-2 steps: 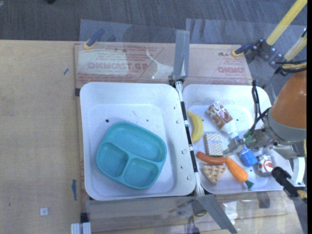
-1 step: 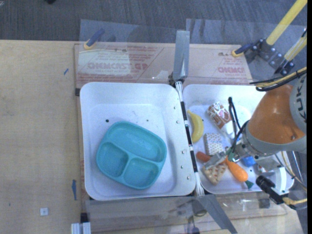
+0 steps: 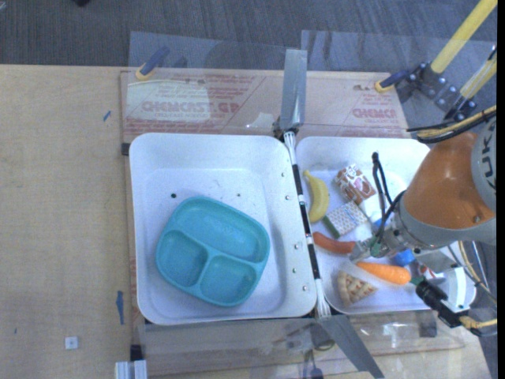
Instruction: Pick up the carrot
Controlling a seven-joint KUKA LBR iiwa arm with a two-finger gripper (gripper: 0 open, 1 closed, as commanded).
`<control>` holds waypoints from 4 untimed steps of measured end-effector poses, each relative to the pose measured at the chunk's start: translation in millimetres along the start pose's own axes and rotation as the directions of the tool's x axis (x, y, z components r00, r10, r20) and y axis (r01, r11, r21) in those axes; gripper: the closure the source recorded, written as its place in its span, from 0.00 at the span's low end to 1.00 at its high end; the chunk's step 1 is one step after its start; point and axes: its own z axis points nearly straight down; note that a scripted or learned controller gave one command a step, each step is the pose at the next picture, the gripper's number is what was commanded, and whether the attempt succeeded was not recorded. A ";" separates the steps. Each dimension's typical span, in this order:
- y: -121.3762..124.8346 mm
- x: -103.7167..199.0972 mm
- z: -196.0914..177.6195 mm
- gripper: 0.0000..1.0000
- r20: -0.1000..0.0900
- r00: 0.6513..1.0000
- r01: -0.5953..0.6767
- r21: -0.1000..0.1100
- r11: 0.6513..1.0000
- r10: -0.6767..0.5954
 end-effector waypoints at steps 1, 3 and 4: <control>81.8 56.3 -87.8 1.00 -0.004 0.999 0.041 0.020 0.999 -0.041; 21.8 2.5 -81.0 0.00 -0.008 0.981 0.192 0.021 0.981 -0.191; -9.5 -24.9 9.0 0.00 -0.004 0.984 0.176 0.017 0.984 -0.176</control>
